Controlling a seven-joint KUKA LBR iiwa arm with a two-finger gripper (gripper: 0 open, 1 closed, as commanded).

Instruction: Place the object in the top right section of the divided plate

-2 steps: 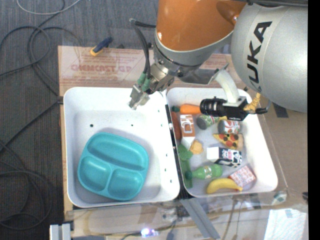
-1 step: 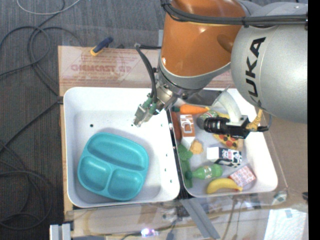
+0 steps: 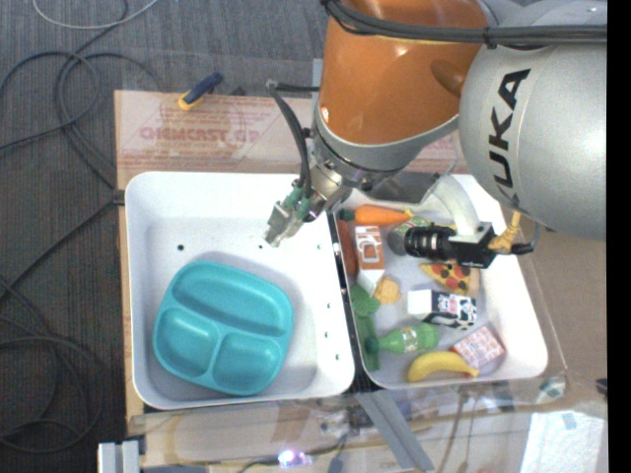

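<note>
The end effector (image 3: 284,223) is held at one o'clock of the divided plate (image 3: 225,328), presumably for its top right section; a greenish object (image 3: 295,205) is perhaps carried there, though the grip cannot be told.

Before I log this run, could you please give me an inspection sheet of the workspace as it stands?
Surface: two white bins side by side, left bin and right bin.
Job's things: teal divided plate lies in the left bin; which object is meant cannot be told.
Clutter: carrot, orange box, green bottle, banana and pink box in the right bin.
Grippers: gripper over the left bin's far right part, beyond the plate.
Cables: dark cables on the floor at left; thin pale loop at top left.
Surroundings: cardboard sheet behind the bins, bearing a blue-and-yellow tool; grey carpet.
</note>
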